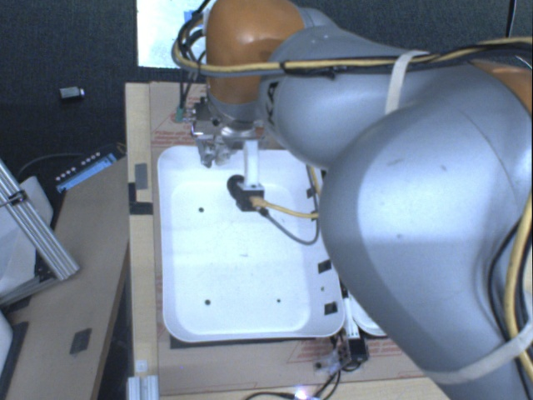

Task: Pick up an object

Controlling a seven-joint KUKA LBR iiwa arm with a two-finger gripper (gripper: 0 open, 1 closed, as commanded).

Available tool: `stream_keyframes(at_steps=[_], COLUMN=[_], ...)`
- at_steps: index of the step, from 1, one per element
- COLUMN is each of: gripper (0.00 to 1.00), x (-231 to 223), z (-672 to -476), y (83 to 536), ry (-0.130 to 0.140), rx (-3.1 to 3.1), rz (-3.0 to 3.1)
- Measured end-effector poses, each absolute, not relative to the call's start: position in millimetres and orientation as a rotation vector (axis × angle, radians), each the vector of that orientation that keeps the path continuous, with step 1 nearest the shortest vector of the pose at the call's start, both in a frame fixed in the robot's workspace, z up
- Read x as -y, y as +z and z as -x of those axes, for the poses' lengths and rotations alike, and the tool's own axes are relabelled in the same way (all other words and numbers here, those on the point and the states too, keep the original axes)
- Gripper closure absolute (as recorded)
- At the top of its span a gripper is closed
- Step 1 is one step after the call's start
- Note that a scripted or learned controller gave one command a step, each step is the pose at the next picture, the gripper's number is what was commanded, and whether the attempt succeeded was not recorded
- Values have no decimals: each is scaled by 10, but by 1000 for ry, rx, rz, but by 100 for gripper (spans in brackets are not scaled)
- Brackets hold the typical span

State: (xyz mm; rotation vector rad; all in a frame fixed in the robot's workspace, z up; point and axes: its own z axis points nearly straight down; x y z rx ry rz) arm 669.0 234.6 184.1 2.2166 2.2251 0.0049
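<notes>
My gripper [213, 151] hangs low over the far end of the left white bin [176, 307], close to its back rim and a little left of the middle. The orange band [246, 40] of the wrist sits right above it. The white floor of the bin around and in front of the gripper carries a few small dark dots [201, 210]. I see nothing held at the gripper's tip from this angle.
The arm's big grey body [416, 207] covers the right bin; only a sliver of its near rim [371, 327] peeks out. Left of the bench lie an aluminium rail [33, 232] and a blue-black strip [83, 167]. A white sheet [166, 23] lies behind the bins.
</notes>
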Motion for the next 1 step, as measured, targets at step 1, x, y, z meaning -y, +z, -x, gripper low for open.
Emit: stream_keyframes(at_steps=[1], gripper=[100], x=[-2344], z=[-6688], y=[1906], ry=[3], rx=[-2225], rz=[-2217])
